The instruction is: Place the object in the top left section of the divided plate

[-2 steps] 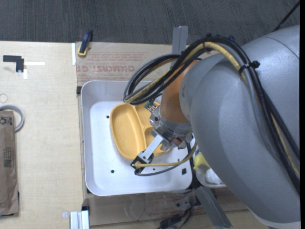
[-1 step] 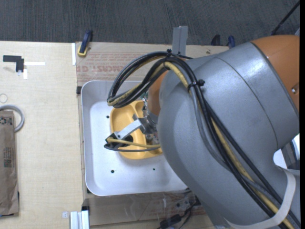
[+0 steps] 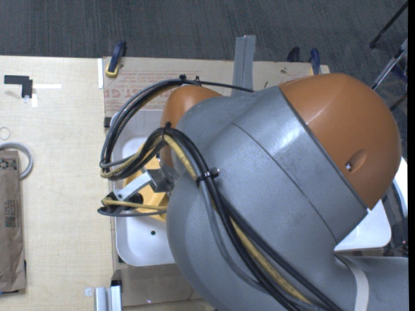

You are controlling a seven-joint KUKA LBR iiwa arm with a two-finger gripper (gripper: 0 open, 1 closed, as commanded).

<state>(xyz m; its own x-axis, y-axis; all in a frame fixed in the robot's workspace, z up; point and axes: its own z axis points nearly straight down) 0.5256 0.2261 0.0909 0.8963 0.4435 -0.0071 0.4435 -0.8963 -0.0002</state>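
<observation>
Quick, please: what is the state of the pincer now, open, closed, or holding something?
Pincer: cannot be told; the grey arm and its cables cover the white bin.
</observation>
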